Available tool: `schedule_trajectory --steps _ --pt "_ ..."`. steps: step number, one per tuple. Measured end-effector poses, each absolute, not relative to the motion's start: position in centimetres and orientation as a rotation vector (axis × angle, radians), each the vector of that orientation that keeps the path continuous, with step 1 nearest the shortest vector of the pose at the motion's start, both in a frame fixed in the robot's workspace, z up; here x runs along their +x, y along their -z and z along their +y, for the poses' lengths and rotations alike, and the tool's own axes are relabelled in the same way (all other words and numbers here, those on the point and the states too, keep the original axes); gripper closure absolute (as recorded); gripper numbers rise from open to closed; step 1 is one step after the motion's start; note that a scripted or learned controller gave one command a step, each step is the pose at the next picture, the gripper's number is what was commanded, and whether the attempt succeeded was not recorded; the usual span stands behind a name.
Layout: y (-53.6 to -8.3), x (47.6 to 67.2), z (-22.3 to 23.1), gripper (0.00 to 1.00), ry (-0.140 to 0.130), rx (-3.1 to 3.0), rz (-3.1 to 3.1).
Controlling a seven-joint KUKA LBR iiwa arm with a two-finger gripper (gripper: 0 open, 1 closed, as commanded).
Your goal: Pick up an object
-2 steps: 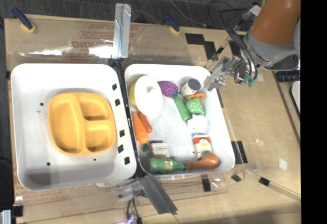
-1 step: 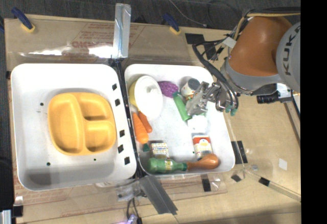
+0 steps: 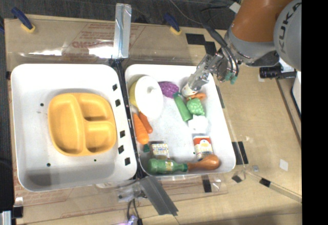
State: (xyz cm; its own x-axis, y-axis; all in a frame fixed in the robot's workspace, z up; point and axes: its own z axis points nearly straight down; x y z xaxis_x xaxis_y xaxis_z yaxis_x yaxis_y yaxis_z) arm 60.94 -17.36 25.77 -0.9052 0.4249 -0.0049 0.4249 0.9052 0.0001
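My gripper (image 3: 190,89) reaches down into the far right part of the right bin (image 3: 220,131). Its tips sit just above a small orange piece (image 3: 199,96), a green broccoli-like toy (image 3: 195,107) and a green cucumber (image 3: 181,107). A purple toy (image 3: 168,87) lies just left of the tips. I see nothing between the fingers. A white round lid-like object (image 3: 149,94) rests over something yellow (image 3: 132,91) at the bin's far left.
Elsewhere in the right bin lie two orange carrots (image 3: 142,125), a small boxed item (image 3: 159,149), a green bottle (image 3: 166,166), a red-labelled white bottle (image 3: 202,143) and a brown drumstick shape (image 3: 205,163). A yellow divided tray (image 3: 83,122) sits in the left bin (image 3: 25,116).
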Motion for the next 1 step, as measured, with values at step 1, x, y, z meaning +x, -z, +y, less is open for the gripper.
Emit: schedule_trajectory --steps 1 --pt "-20.89 57.57 -12.73 1.00 0.000 0.633 3.080"
